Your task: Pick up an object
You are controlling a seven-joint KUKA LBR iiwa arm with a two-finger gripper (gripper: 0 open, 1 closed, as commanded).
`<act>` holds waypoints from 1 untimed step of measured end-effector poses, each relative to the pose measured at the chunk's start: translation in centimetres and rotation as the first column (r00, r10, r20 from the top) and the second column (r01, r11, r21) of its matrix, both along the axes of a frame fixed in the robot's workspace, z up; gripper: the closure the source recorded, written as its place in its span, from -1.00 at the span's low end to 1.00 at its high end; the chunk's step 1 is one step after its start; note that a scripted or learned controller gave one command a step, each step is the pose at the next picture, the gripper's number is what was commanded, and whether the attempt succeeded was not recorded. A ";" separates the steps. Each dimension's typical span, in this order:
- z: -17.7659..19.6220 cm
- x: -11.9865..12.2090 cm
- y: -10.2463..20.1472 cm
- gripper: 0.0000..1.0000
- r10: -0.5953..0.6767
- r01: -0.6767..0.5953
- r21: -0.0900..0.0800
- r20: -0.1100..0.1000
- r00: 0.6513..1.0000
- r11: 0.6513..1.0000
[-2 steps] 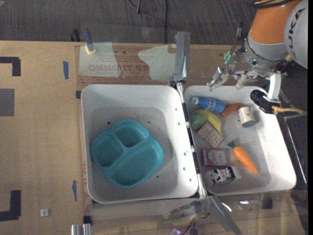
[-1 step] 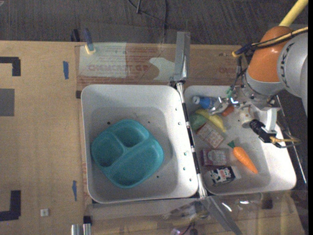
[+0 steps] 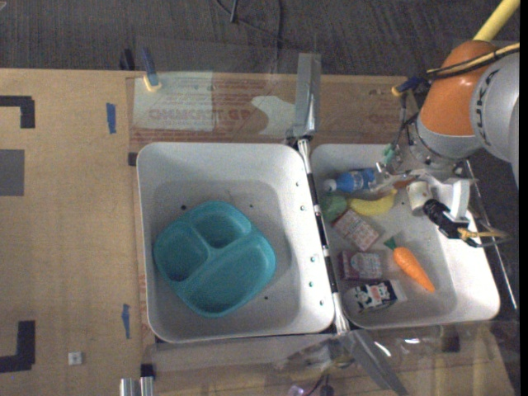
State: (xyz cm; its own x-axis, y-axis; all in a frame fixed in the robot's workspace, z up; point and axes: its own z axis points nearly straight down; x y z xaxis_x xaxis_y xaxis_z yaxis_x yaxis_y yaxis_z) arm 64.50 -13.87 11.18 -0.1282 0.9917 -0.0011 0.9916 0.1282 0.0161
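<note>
camera view, arm: the grey KUKA arm with its orange band reaches in from the right and hangs over the upper part of the right bin (image 3: 483, 295).
camera view, tool: the tool (image 3: 402, 180) sits low among the items near the bin's top edge, just beside the bottle and the banana; wrist hardware and cables hide its tips, so I cannot tell whether it is released or clenched, and nothing can be seen held in it.
camera view, likely target: the water bottle (image 3: 353, 180) lies on its side at the top of the right bin, touching or nearly touching the banana (image 3: 373, 205) below it.
camera view, how the bottle should handle: judged light, smooth and round, so prone to rolling or slipping; best taken across the middle of the body, not at the cap.
camera view, how the banana should handle: looks like a toy, light and stiff; its curved middle offers a fair grip.
camera view, other candidates: a carrot (image 3: 412, 269) lies apart from the rest and is tapered, so grip the thick end; a small milk carton (image 3: 371, 295) and two flat packets (image 3: 356, 230) lie low and look harder to pinch.
camera view, left bin (image 3: 157, 172): holds a teal divided plate (image 3: 214, 258), wide and shallow, poor for a two-finger pinch except at the rim.
</note>
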 end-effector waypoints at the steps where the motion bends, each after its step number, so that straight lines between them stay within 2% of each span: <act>1: 5.8 -7.2 -8.0 1.00 -0.049 0.049 -0.001 -0.018 0.999 0.999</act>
State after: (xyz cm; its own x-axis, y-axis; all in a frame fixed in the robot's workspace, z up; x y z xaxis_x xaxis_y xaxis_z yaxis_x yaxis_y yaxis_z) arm 57.26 -21.86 16.96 -0.0793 0.9969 0.0000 0.9969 0.0793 -0.0019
